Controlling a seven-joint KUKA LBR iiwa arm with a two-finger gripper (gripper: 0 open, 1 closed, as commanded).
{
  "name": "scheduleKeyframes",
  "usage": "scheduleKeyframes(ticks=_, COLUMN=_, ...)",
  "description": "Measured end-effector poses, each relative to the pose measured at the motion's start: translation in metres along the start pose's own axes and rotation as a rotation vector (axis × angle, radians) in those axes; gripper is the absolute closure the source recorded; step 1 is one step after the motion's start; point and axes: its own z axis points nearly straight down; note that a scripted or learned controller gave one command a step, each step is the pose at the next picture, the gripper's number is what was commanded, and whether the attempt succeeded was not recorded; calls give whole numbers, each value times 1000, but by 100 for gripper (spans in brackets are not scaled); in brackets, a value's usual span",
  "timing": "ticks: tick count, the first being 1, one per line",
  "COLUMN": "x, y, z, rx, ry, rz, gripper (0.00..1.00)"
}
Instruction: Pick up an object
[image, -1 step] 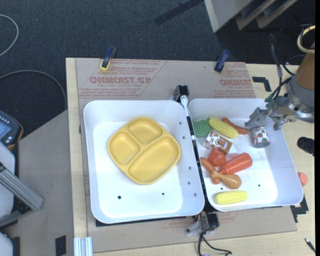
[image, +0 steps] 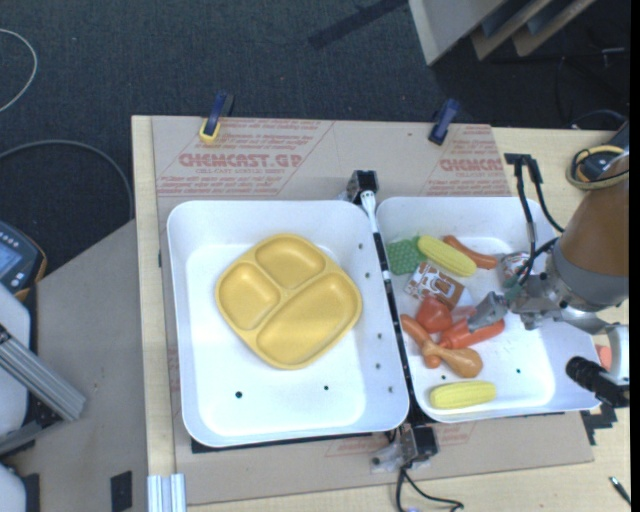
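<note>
The right bin (image: 530, 375) holds several toy foods. A yellow corn cob (image: 447, 256) and an orange carrot (image: 472, 251) lie at the back beside a green piece (image: 403, 254). A brown and white packet (image: 436, 284) sits above a red pepper (image: 432, 316). An orange drumstick (image: 452, 359) and a second corn cob (image: 461, 394) lie towards the front. My gripper (image: 491, 312) reaches in from the right and sits low over a red piece (image: 481, 334) at the pile's right edge. Nothing is visibly lifted.
The left bin (image: 200, 380) holds a yellow divided plate (image: 288, 300). A black clip and cable (image: 364, 186) sit between the bins at the back. The arm's orange band (image: 598, 240) hangs over the right bin's right wall.
</note>
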Motion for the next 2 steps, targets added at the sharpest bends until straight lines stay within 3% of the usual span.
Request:
scheduleKeyframes(ticks=1, x=-2, y=5, z=-15, rx=-17, ry=-7, rz=0, gripper=100)
scheduleKeyframes(ticks=2, x=2, y=55, z=19, rx=-20, ry=-8, rz=-5, gripper=100)
